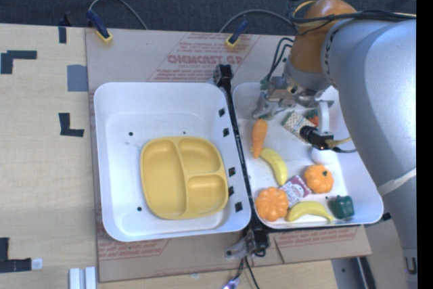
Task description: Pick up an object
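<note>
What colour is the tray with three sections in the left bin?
Yellow. The tray shows clearly in the camera view, lying in the left bin.

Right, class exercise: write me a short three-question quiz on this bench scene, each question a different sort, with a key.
1. True or false: the yellow divided tray lies in the left bin.
2. How many bananas lie in the right bin?
3. The gripper hangs nearest to which: A the carrot, B the green toy, C the tray?

Key: 1 true. 2 two: one banana mid-bin, another banana at the near edge. 3 A.
</note>
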`<state>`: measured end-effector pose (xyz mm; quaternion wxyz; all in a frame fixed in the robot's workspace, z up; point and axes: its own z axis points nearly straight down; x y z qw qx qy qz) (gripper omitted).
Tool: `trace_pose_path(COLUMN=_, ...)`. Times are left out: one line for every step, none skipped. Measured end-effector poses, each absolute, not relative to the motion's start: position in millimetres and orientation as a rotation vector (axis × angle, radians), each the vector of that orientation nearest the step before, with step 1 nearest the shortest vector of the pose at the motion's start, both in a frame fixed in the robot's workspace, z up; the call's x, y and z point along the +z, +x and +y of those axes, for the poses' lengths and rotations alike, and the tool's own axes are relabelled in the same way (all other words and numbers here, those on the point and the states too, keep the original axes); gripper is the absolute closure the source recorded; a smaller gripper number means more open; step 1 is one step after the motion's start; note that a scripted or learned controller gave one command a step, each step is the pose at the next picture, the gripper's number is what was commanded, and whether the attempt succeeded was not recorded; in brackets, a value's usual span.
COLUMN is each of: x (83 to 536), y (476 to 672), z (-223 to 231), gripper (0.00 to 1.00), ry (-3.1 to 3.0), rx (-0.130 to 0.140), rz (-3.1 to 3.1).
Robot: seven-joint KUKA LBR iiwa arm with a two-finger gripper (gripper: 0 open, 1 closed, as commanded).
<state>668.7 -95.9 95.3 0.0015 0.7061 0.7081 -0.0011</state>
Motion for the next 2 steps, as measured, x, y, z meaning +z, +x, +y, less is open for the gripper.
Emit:
trace_pose_path(x=184.7, y=570.5, z=-91.4, gripper=1.00, ry=2.221, rx=-0.001, rz=2.222)
trace_pose_path(x=202.2, y=561.8, z=-68.0, gripper=1.00, ry=2.220, rx=0.000, rz=2.225)
